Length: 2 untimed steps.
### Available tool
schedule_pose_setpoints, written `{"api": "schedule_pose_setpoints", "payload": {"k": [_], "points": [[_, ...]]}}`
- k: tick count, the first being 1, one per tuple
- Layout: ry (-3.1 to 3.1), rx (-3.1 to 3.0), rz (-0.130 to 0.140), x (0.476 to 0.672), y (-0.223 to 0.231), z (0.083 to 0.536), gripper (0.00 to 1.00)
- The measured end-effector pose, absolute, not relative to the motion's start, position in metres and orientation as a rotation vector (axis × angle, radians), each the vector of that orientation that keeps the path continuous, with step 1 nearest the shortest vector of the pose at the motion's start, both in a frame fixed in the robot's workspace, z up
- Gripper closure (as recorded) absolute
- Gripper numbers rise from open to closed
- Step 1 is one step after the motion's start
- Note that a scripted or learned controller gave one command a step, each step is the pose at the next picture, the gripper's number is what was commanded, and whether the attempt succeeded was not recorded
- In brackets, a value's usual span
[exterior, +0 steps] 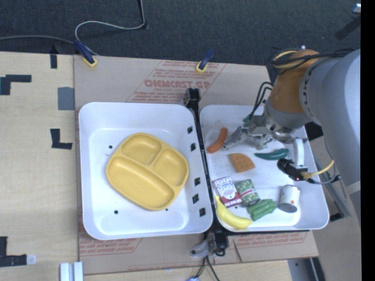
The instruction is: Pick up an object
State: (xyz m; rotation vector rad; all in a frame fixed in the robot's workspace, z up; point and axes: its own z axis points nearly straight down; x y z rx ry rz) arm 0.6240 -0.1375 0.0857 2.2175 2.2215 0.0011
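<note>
Gripper (243, 134) over right bin (319, 215), open or closed unclear; sausage (217, 139) beside, bread slice (241, 162) below.

grey arm (343, 92), orange wrist band (288, 89)

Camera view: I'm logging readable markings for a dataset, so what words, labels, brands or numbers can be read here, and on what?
"GIEMCAST CP", roughly: red print on the brown cardboard sheet under the bins; letters blurred, reading uncertain.
Fainter red lines beneath it: too small to read.
Small white and pink printed packet in the right white bin: print too small to read.
</note>
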Motion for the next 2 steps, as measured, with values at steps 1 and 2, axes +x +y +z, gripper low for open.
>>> {"api": "schedule_pose_setpoints", "payload": {"k": [1,2], "points": [[2.218,2.221,-0.005,0.6134,-0.096,0.0852,0.0],[2.221,2.219,-0.002,0.6138,-0.0942,0.0947,1.0]]}}
